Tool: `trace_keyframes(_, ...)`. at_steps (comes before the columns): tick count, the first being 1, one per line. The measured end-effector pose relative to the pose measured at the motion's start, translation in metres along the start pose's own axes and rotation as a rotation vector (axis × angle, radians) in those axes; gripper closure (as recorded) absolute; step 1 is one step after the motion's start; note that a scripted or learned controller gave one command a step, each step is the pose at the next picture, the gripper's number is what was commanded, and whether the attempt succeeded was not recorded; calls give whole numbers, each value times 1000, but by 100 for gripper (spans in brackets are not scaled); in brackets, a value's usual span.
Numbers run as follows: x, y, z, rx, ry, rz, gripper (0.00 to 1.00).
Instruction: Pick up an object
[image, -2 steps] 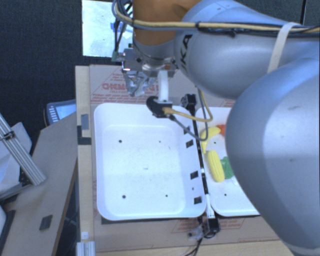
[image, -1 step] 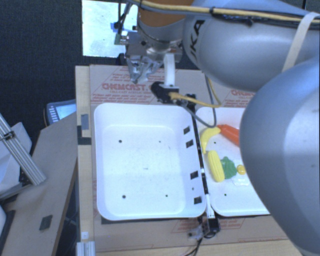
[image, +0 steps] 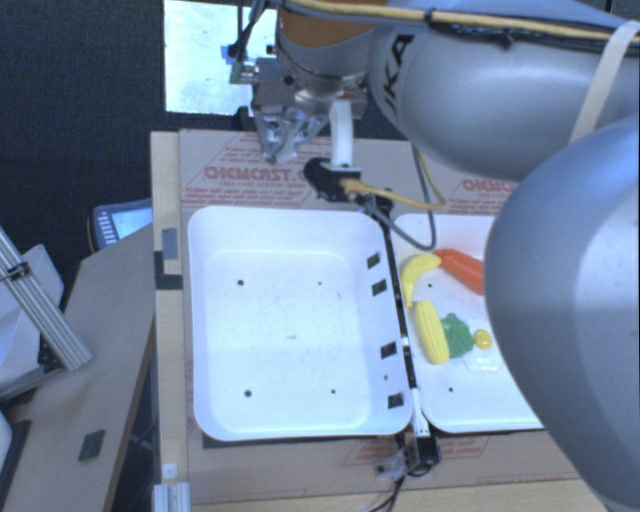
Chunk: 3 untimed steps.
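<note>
Lettering in red, "CHEMCAST", runs across the brown sheet (image: 250, 170) under both bins at the 12 o'clock edge of your tabletop, and repeats partly at 2 o'clock. Black letters on the arm (image: 470, 80) read sideways, too cropped to make out. Your end effector (image: 285, 135) hangs over that sheet above the left bin (image: 290, 330); you cannot tell its opening from here. In the right bin (image: 470, 400), at 3 o'clock, lie a banana (image: 420, 270), a carrot (image: 463, 266), a corn cob (image: 432, 330), a green piece (image: 458, 335) and a small yellow ball (image: 483, 339).
</note>
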<state>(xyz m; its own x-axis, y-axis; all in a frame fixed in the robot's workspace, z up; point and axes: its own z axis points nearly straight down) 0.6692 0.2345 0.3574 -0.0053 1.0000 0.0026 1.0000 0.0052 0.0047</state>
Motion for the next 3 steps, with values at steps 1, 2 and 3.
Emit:
trace_keyframes(1, 0, -1, 3, 3, -2, 2, 100)
trace_keyframes(2, 0, 0, -8, 0, 0, -1, 100)
trace_keyframes(3, 0, -2, 55, 9, -4, 4, 100)
